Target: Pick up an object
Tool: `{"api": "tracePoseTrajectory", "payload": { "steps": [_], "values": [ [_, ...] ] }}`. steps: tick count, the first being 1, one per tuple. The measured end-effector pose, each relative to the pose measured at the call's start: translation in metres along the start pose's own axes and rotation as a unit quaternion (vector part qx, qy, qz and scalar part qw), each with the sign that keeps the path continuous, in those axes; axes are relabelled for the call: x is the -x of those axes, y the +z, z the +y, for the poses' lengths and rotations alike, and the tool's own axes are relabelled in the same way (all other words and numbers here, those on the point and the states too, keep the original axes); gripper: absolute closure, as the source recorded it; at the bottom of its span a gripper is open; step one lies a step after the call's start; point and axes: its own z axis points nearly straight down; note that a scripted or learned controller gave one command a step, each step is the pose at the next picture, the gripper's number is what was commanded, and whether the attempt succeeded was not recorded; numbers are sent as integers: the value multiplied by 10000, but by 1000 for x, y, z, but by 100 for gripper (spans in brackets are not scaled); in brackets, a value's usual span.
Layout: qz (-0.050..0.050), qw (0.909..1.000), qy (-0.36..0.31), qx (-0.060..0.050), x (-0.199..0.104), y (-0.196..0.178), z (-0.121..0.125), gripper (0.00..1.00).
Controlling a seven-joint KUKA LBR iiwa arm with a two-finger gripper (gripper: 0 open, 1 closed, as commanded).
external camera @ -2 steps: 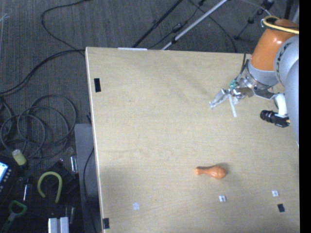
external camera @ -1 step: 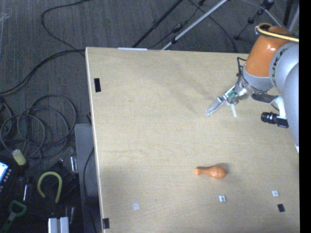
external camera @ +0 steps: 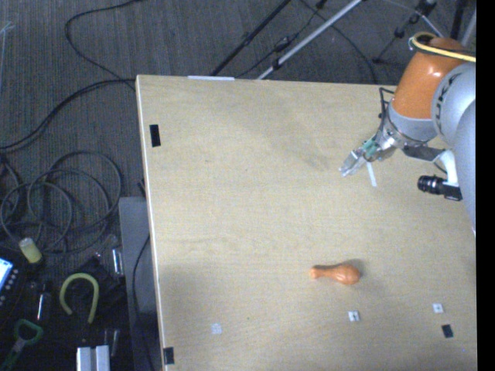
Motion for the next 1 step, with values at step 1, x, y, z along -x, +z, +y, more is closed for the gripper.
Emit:
{"api": "tracePoseTrajectory", "payload": {
  "steps": [1],
  "values": [
    [32,10000,-59,9,-62,-71,29,100]
  ]
}}
